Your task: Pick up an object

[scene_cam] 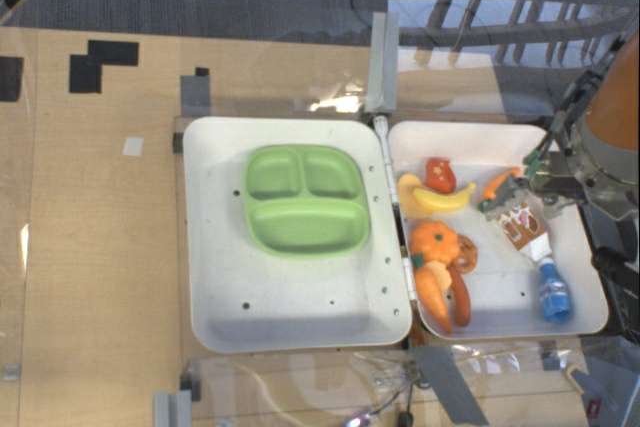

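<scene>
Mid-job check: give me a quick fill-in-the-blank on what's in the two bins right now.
1. The green divided plate lies in the ____ bin of the view.
2. The banana lies just below the ____ toy tomato.
3. The blue bottle sits near the right bin's lower ____ corner.
4. The plate has ____ compartments.

Missing words: left; red; right; three

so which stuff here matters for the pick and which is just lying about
For the pick: gripper, carrot by it, banana, tomato, pumpkin, tube, right bin.

Lying about: green divided plate, left bin.
</scene>
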You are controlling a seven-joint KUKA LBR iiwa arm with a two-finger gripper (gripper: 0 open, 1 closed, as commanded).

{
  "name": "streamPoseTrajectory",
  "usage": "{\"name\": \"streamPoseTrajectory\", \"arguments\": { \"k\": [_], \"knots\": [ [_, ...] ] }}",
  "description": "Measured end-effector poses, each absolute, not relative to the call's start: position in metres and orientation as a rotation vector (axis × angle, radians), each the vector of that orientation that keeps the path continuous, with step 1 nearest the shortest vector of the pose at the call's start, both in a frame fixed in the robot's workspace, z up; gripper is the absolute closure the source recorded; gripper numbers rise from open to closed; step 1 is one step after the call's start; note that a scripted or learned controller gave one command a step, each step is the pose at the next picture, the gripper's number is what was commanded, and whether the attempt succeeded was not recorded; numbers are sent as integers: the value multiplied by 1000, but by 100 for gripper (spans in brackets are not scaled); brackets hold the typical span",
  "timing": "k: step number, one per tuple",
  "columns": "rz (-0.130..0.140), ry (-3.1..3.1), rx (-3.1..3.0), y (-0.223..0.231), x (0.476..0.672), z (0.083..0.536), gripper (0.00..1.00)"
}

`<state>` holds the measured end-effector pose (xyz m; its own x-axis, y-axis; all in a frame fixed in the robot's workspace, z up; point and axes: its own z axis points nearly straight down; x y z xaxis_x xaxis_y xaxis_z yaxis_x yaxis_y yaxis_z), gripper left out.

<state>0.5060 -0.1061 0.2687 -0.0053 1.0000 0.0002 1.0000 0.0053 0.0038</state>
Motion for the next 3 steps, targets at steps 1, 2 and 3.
{"name": "streamPoseTrajectory", "arguments": {
  "k": [1, 2, 3],
  "knots": [
    [6, 2312, 2121, -70, 488, 237, 0],
    [3, 2319, 2116, -91, 504, 151, 0],
    [15, 2191, 2235, -101, 511, 90, 0]
  ]
}}
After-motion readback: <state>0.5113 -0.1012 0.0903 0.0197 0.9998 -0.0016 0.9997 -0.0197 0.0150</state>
